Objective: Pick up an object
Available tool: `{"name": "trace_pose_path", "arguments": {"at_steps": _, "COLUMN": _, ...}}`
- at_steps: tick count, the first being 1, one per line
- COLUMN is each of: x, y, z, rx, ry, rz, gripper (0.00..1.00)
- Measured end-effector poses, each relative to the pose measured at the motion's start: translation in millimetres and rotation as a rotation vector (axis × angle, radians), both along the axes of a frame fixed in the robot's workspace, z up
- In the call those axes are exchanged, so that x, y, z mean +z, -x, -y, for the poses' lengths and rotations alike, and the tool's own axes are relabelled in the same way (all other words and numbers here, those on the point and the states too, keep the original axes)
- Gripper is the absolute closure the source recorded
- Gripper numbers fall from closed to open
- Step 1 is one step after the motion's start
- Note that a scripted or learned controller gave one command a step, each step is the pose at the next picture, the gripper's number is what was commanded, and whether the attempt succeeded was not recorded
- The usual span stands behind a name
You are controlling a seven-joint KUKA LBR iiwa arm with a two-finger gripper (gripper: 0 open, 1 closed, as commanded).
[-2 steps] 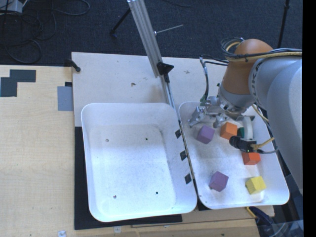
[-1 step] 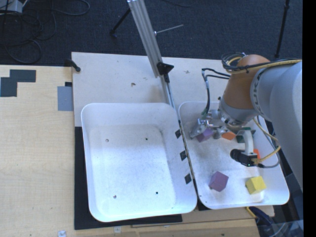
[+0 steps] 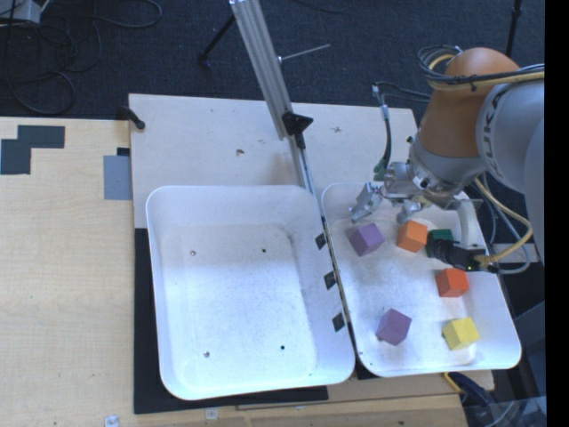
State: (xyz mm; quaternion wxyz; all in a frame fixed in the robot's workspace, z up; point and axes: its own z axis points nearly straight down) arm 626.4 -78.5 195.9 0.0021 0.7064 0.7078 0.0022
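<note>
The right bin (image 3: 425, 363) holds several cubes. A purple cube (image 3: 365, 237) and an orange cube (image 3: 412, 236) lie near its far end, with a dark green block (image 3: 439, 236) just right of the orange one. A red-orange cube (image 3: 452, 282) sits at mid right; a second purple cube (image 3: 393, 326) and a yellow cube (image 3: 460, 333) lie near the front. My gripper (image 3: 388, 204) hovers over the bin's far end, just behind the purple and orange cubes. Its fingers (image 3: 363, 205) are spread open with nothing between them.
The left bin (image 3: 178, 238) stands beside the right one, with a divider carrying black clips (image 3: 330, 279) between them. A slanted aluminium post (image 3: 267, 74) rises behind the bins. Cables (image 3: 462, 254) trail along the right bin's right rim.
</note>
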Motion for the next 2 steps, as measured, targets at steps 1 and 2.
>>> {"name": "trace_pose_path", "arguments": {"at_steps": 1, "x": -80, "y": -10, "z": 19, "rx": -0.003, "ry": 0.0, "rz": -0.016, "gripper": 0.0}}
{"name": "trace_pose_path", "arguments": {"at_steps": 2, "x": -66, "y": -11, "z": 19, "rx": -0.002, "ry": 0.0, "rz": -0.012, "gripper": 1.0}}
